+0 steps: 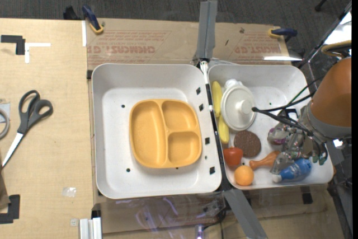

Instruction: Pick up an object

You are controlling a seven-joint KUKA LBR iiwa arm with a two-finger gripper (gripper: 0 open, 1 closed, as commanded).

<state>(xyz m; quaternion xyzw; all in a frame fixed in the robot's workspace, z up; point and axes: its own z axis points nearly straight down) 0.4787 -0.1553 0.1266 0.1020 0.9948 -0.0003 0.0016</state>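
Down in the right bin (279, 78), at its lower right corner, the gripper (291, 145) hangs over a small clutter of things; whether the jaws are spread or pressed together cannot be told, as cables and metal parts blur together there. Just under it lies a blue object (296, 169) with a pale end, its shape unclear. Beside that sits a tan piece shaped like a drumstick (264, 162), then one orange ball (244, 175), one red piece (232, 155) and one brown disc (247, 143). Above these rests a white round lidded pot (239, 106), and a yellow banana (221, 120) lies along the bin's left wall. No object shows between the jaws.

One yellow-orange plate (165, 132) with three compartments fills the middle of the left bin (106, 137).

Behind the two bins lies brown cardboard (140, 45) with red printing, seen upside down and mirrored; the word looks like "CHEMICALS", though not surely. Two blue clamps (92, 18) hold its far edge, one at each end. Well to the left, on the tabletop (45, 176), lies one pair of scissors (27, 115) with black handles.
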